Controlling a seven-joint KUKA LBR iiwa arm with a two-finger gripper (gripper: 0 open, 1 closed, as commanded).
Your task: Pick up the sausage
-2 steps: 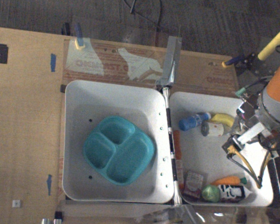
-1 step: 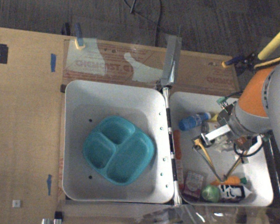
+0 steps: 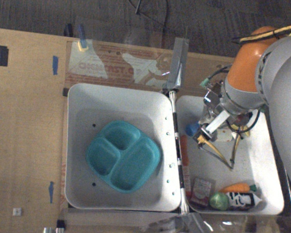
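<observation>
Camera view shows the big grey robot arm with an orange band [image 3: 274, 75] reaching over the right shallow white bin [image 3: 273, 202]. The left shallow white bin [image 3: 80, 101] holds a teal plastic plate with three parts [image 3: 124, 156]. The gripper [image 3: 231, 166] has its two thin tips pressed together (nothing sits between them). The long reddish sausage [image 3: 184, 149] lies along the right bin's left wall, apart from the gripper.

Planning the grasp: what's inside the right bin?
Sausage along its left wall, blue piece just behind it, green ball and carrot at the front. The arm hides the far right corner.
</observation>
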